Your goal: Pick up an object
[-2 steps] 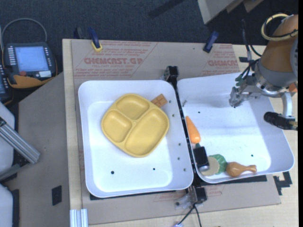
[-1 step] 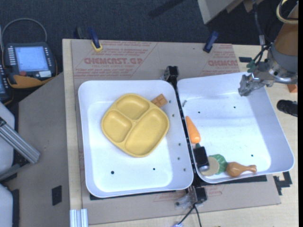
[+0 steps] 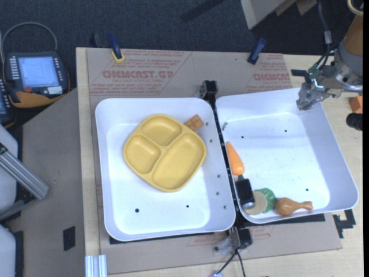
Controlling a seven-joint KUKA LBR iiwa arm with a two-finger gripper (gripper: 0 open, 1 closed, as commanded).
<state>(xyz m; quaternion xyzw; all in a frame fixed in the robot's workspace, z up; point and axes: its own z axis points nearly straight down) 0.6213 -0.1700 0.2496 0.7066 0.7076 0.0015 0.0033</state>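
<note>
The right bin [image 3: 300, 137] holds an orange carrot [image 3: 234, 158] against its left wall. A black block [image 3: 244, 191], a green round piece [image 3: 266, 197] with a tan disc [image 3: 258, 203], and a brown drumstick [image 3: 291, 205] lie at its front edge. My gripper [image 3: 304, 98] hangs over the bin's far right corner, well away from all of these. Nothing shows between its fingers.
The left bin [image 3: 115, 201] holds a yellow divided plate [image 3: 165, 152] with a small brown block [image 3: 194, 123] at its far right rim. A teach pendant [image 3: 36, 77] sits off the bench to the left. Blue clamps [image 3: 117, 49] stand at the back edge.
</note>
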